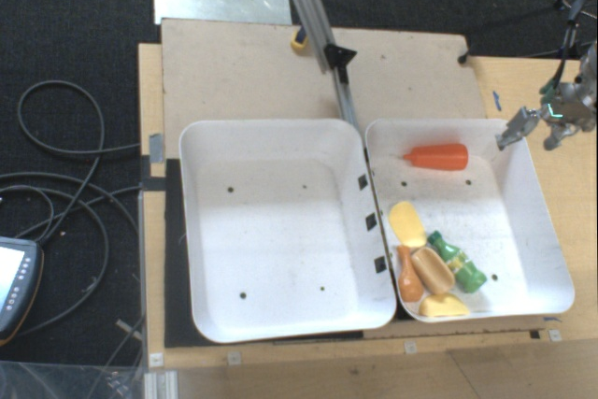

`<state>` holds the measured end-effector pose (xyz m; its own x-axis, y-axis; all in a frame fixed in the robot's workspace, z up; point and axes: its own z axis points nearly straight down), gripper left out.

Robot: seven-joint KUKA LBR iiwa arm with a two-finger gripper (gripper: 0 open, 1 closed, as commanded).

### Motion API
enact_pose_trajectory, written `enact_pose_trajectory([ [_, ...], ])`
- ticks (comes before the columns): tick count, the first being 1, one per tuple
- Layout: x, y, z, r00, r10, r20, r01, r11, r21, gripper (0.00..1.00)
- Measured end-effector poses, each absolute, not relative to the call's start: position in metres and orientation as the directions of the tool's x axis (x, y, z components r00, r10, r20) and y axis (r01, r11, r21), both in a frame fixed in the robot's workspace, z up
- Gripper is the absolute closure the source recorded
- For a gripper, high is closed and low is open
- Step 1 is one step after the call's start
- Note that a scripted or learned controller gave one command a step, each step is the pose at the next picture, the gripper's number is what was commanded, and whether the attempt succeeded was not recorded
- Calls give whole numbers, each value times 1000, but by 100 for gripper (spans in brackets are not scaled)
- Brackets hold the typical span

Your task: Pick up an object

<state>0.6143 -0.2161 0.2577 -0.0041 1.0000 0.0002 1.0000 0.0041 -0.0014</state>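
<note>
We see the grey two-finger gripper [531, 128] above the right shallow white bin's [537, 201] edge, fingers spread, gripping nothing, near the orange carrot-shaped plastic toy [437, 157].

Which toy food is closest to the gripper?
The orange carrot, lying alone at the right bin's far end. The other foods sit piled at the near end, farther from the gripper.

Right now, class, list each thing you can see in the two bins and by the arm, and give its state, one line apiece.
Tool: above the right bin's far right edge, holding nothing.
Orange carrot-shaped toy: lying flat, alone at the far end of the right bin.
Pile of toy foods: heaped together at the right bin's near end, touching.
Left bin: lying level beside the right bin.
</note>
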Motion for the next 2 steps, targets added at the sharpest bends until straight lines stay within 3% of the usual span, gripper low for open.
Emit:
enact_pose_trajectory([
  [1, 615, -216, 260, -7, 1000, -1, 1000, 7, 2, 0],
  [2, 611, -211, 216, -4, 1000, 0, 1000, 4, -1, 0],
])
